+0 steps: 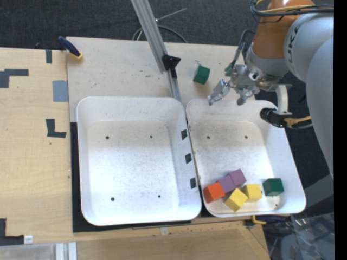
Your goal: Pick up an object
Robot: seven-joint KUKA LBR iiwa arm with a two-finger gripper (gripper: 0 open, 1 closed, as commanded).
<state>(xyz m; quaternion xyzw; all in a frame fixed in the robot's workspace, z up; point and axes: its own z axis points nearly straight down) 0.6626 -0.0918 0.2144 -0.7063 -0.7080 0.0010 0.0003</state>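
Nearest the camera, along the near edge of the right bin (pixel 282 145), lies a small cluster of cubes: an orange cube (pixel 214 191) at the left end, a purple cube (pixel 233 180) just behind it, two yellow cubes (pixel 236 199) (pixel 253 192) touching or nearly so, and a dark green cube (pixel 272 187) set a little apart toward the bin's near right corner. Any of these could serve as the object to be picked. The left bin (pixel 87 145) sits alongside, its floor bearing only dark speckles.

Farther back, the gripper (pixel 230 93) hangs above the far edge of the right bin, well apart from the cluster. Its two fingers stand spread and nothing lies between them — it carries no cube. Beyond it, on the bench (pixel 108 64) past the bins' far edges, rests another green cube (pixel 201 74), just beside the slanted metal rail (pixel 149 26).

The step in hand appears to be the approach: no grasp has been made. The next move likely calls for carrying the spread fingers toward the near edge, choosing a cube with room around it — the dark green one looks least crowded — then descending squarely so the fingers straddle it before closing. The packed neighbours could block a finger.
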